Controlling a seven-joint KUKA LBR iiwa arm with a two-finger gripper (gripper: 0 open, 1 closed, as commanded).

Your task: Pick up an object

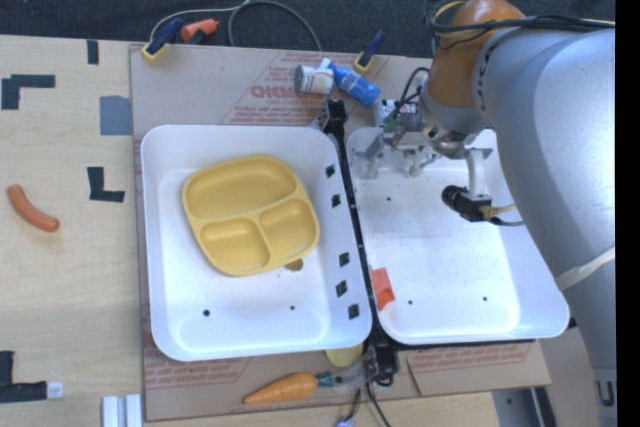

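Note:
A yellow divided plate lies in the left bin, with a small brown item peeking out from under its near edge. My gripper hangs over the far left corner of the right bin, close to the divider. It is open, with only white bin floor between its fingers. A small orange piece sits at the right bin's left wall, well nearer the front than the gripper.
A toy carrot lies in front of the bins and an orange sausage on the bench at far left. Behind the bins are a small bottle, clamps and a cable. The grey arm covers the right side.

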